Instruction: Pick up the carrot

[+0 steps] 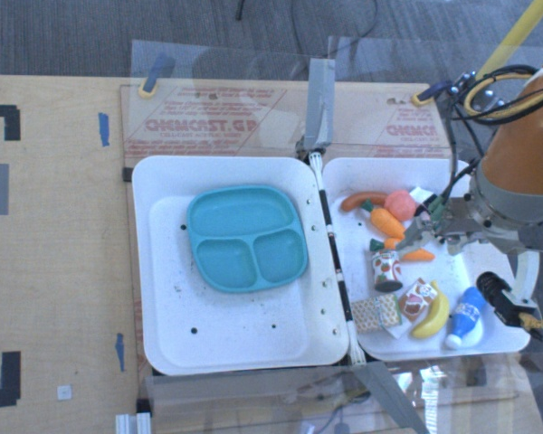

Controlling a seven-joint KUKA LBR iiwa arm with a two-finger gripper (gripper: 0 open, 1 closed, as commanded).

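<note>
Orange carrot (386, 222) lying aslant (right bin).

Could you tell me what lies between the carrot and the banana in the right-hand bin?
In the camera view, between the carrot and the banana lie a smaller orange piece and a small printed carton.

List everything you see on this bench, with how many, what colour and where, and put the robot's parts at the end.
White bins: 2, side by side on the bench.
Divided plate: 1, teal, left bin.
Carrot: 1, orange, right bin, upper middle.
Sausage: 1, reddish brown, right bin, top.
Pink toy: 1, right bin, beside the carrot.
Banana: 1, yellow, right bin, lower part.
Bottle: 1, blue and white, right bin, lower right.
Arm: 1, grey and orange, over the right bin.
Gripper: 1, dark, beside the carrot.
</note>
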